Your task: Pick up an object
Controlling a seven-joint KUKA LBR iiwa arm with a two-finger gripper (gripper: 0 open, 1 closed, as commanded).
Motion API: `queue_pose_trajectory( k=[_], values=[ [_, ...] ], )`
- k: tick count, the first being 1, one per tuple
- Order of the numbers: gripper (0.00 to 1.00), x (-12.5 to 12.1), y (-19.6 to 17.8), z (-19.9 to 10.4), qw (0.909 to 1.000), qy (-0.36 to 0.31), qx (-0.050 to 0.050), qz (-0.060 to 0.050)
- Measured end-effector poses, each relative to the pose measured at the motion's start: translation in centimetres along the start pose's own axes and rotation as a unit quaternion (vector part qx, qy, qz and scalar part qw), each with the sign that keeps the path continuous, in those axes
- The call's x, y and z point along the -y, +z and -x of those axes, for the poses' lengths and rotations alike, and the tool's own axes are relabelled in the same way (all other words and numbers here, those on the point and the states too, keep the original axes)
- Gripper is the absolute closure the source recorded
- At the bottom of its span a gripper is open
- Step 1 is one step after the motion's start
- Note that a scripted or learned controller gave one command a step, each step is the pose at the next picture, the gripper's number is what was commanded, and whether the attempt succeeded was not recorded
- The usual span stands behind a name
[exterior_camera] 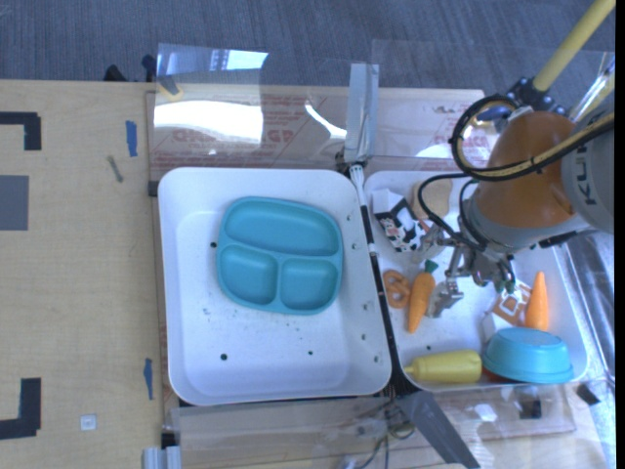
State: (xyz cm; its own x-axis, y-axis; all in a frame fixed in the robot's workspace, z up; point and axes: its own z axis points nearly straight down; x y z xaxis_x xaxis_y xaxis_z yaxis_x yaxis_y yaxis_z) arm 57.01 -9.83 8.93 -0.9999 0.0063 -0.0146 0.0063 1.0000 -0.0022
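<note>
Nearest you, at the six o'clock rim of the right bin [582,355], lay a yellow squash-shaped toy [446,365] with a blue bowl [527,354] touching it at its three o'clock side. Your end effector [459,283] hung over the middle of that bin, just at three o'clock of an orange carrot [420,301], which looked like the likeliest thing to pick up. You could not tell whether the fingers were spread or pressed together, since the wrist and cables blocked them, and nothing was visibly pinched between them.

A second carrot [537,301] stood at three o'clock of the end effector, an orange ring [395,286] sat just at nine o'clock of the first carrot, and a black-and-white cow toy [402,228] lay toward eleven o'clock. The left bin [186,262] held a blue divided plate [280,254].

Your main risk was crowding: a descent slightly off line could land on the carrot's side and roll it toward the ring. Its tapered shape might also squirt out of a closing grip. Loose cables could snag nearby toys.
</note>
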Motion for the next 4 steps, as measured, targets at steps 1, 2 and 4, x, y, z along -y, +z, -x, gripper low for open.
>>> queue_pose_trajectory(
  k=[1,2,4],
  values=[
    [0.0,0.3,-0.1,-3.3,0.9976,0.069,0.002,0.001],
    [0.0,1.3,0.1,4.0,0.9998,0.021,-0.002,0.001],
    [0.0,-0.5,0.1,3.4,0.9889,0.148,-0.001,0.0]
  ],
)
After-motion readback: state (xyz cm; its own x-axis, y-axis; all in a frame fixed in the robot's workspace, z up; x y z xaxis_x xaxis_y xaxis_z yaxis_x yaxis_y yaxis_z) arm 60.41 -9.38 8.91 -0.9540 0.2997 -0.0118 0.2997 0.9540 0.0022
